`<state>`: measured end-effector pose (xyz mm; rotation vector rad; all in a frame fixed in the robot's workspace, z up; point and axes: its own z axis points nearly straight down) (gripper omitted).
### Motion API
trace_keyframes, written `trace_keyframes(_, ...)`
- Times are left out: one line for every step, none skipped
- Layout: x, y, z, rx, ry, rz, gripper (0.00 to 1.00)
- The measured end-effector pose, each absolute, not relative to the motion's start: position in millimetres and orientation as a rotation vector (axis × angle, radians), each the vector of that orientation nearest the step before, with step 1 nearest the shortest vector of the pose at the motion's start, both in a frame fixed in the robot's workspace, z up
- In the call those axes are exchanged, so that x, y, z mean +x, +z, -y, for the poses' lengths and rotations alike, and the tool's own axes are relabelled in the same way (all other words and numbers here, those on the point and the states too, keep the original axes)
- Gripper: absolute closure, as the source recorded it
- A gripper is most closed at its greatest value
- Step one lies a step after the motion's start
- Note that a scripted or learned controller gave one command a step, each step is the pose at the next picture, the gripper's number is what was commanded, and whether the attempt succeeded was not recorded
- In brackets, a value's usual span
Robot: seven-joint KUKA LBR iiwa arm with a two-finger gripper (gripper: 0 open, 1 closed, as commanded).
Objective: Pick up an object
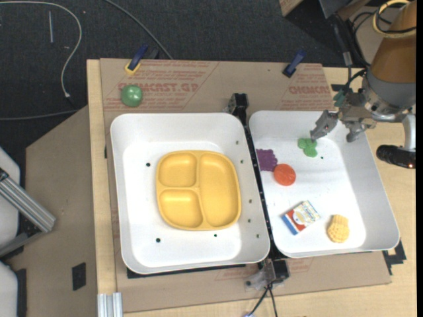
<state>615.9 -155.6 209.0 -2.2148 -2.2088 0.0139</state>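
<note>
In the right bin [370, 197] lie a small green piece [308, 146], a purple grape bunch [266, 158], a red-orange round thing [285, 175], a white packet with blue and red print [301, 216] and a yellow knobbly piece [338, 228]. My gripper [337, 131] hangs over the bin's far end, open, its fingers spread with nothing between them. Its left fingertip [322, 128] is just above and right of the green piece.
The left bin [132, 144] holds a yellow divided plate [198, 190]. A green ball [132, 96] rests on the cardboard behind that bin. Blue clamps [137, 59] [294, 63] grip the cardboard's far edge. A black bracket [238, 103] sits between the bins.
</note>
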Motion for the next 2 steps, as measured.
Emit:
trace_keyframes(618.9, 218, 155, -2.22, 0.0, 2.221, 0.0)
trace_keyframes(614.2, 161, 147, -2.217, 0.003, 2.219, 0.0)
